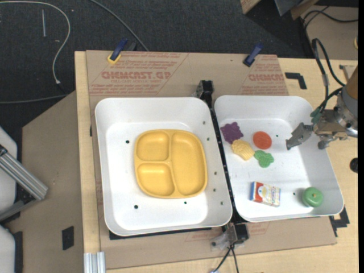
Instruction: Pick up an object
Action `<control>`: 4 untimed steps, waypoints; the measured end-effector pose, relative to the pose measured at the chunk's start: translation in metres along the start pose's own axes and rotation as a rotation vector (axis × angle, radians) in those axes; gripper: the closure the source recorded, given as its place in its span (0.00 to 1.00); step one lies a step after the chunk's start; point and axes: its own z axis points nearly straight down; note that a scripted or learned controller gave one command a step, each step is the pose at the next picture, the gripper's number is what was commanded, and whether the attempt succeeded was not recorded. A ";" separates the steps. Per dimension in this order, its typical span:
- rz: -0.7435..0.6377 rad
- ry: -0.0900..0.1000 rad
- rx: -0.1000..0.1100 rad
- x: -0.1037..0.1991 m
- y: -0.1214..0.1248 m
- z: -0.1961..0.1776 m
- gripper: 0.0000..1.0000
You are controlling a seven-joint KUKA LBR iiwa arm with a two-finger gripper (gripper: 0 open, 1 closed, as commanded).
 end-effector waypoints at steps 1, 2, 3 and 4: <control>-0.004 -0.003 -0.013 0.000 0.003 -0.007 0.00; -0.003 -0.001 -0.008 0.009 -0.004 0.047 0.00; -0.002 -0.001 -0.007 0.003 -0.010 0.094 0.00; -0.003 -0.001 -0.008 0.003 -0.010 0.147 0.00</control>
